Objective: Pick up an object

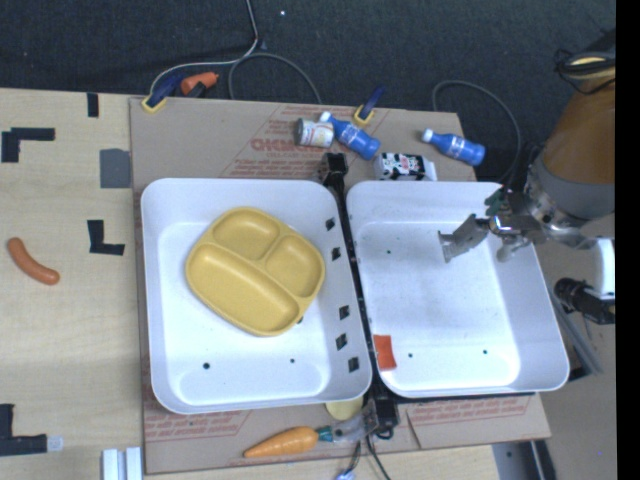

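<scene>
The yellow divided plate (pixel 257 269) lies flat in the left bin (pixel 165 298), its long axis running from upper left to lower right, the two smaller compartments on its upper-right side. Nothing sits on it. The gripper (pixel 482 236) hangs over the right bin (pixel 450 368), near its upper right corner, fingers spread apart and holding nothing. A small orange tag (pixel 383 351) lies at that bin's lower left. Outside the bins (all on the cardboard or the bench): two blue bottles (pixel 356 138) (pixel 455 147), a toy carrot (pixel 281 443), and a sausage (pixel 33 261) far left.
</scene>
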